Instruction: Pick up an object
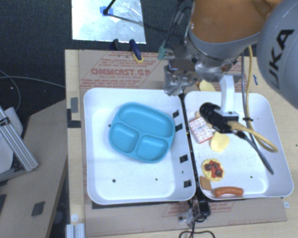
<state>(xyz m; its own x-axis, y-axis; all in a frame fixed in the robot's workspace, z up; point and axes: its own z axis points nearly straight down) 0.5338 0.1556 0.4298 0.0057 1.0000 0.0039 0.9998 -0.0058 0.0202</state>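
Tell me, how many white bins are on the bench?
2. The left bin holds a blue divided plate. The right bin holds toy food, such as a sausage.

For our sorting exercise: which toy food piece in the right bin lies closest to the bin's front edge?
The toy sausage, reddish-orange and long, lying along the right bin's front wall. The small pizza and pale yellow round piece sit farther back.

Blue plate in white left bin, red-checked card, yellow slice, orange sausage, grey-and-orange arm
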